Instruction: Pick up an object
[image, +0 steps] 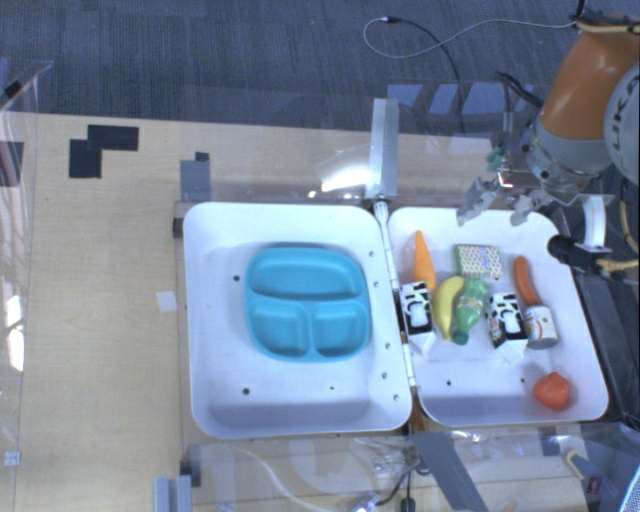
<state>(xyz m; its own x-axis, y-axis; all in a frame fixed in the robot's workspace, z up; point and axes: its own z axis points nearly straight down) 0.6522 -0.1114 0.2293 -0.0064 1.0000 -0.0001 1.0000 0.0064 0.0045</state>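
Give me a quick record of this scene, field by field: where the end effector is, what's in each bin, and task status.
end effector: above the far edge of the right bin, fingers spread, holding nothing
left bin: blue divided tray
right bin: carrot, banana, green bottle, sausage, tomato, small can, two black-and-white cartons, patterned box
task status: nothing picked up yet

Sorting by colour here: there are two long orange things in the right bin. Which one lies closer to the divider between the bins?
The carrot, tapered and lighter orange, beside the divider. The darker sausage lies far over, nearer the right rim.
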